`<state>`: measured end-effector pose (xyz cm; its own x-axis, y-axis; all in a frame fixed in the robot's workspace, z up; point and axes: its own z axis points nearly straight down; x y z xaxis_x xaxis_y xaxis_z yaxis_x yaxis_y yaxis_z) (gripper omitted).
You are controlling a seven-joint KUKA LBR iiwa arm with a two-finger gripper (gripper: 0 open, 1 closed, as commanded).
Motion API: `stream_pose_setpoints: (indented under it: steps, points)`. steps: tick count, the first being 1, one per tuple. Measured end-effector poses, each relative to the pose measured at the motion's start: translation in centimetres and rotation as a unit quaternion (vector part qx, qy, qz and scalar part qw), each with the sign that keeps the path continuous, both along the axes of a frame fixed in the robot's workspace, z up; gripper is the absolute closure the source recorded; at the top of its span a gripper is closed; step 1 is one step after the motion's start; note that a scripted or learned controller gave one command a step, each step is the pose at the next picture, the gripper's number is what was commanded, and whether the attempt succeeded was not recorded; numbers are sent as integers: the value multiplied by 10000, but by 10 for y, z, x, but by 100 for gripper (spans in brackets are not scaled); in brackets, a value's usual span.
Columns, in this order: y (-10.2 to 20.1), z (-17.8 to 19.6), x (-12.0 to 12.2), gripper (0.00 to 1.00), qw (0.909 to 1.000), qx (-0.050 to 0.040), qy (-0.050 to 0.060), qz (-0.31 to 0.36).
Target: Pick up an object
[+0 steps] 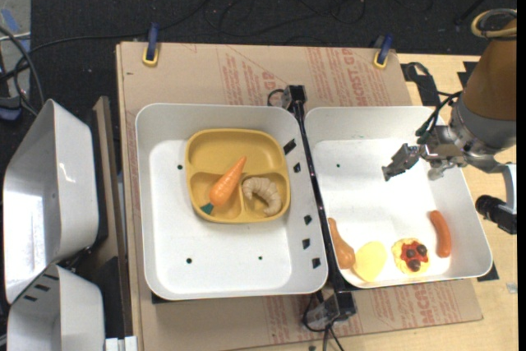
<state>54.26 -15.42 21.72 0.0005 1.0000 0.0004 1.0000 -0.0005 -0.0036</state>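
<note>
My gripper (400, 162) hangs over the upper middle of the right bin (362, 131), reaching in from the right, with bare white floor below it. Nothing shows in its grasp. Along that bin's front edge lie an orange drumstick-shaped toy (340, 243), a pale yellow round piece (371, 260), a small pizza-like toy with red and dark toppings (411, 254) and a red sausage (442, 233). The sausage is the nearest of these, below and to the right of the gripper.
The left bin (164, 259) holds a yellow divided plate (205, 148) with a carrot (228, 182) and a shrimp (263, 194) in it. A dark divider with clips (304, 177) runs between the bins. White containers (45, 193) stand off the bench at the left.
</note>
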Motion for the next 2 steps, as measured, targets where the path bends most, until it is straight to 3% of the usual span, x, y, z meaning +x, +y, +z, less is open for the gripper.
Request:
stream_pose_setpoints:
  steps: [2]
  points:
    - [6, -100, -7, 0, 10000, 3, 5, -4]
